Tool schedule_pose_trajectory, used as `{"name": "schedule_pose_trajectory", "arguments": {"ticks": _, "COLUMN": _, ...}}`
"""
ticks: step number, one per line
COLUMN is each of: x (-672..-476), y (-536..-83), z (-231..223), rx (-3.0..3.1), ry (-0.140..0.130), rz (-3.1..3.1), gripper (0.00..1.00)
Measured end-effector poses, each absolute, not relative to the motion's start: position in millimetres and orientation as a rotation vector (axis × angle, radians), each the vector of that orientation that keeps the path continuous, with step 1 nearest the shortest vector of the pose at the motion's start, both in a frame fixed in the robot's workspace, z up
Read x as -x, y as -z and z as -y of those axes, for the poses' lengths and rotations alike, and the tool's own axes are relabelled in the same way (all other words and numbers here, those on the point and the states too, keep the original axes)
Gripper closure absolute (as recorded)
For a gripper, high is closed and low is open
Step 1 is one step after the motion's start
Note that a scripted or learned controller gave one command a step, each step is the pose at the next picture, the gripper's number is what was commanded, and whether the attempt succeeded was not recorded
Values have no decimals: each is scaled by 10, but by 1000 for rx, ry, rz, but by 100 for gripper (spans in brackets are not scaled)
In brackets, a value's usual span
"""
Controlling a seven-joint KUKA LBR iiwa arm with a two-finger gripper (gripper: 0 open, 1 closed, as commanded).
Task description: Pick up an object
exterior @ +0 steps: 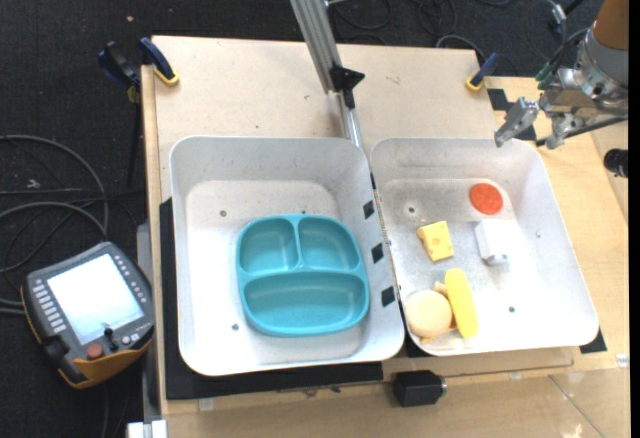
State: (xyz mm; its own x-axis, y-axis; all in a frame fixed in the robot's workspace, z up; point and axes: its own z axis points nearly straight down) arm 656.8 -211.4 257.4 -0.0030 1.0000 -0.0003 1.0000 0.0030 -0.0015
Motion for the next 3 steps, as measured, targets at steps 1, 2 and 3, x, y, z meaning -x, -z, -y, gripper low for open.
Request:
{"name": "schedule_pose_trajectory", "arguments": {"ticks": 1, "x": -6567, "y": -2574, "z": 2114, "rx": 2217, "ry": -3, "rz": 2224, "gripper": 0}}
{"name": "schedule_pose_trajectory", "arguments": {"ticks": 2, "x": -6504, "y": -2105, "z": 2056, "rx": 2218, "ry": -5, "rz": 2220, "gripper": 0}}
{"name": "schedule_pose_trajectory", "arguments": {"ticks": 3, "x": -6488, "y": -1671, "z": 2024, "rx": 2217, "ry": -4, "rz": 2222, "gripper": 0}}
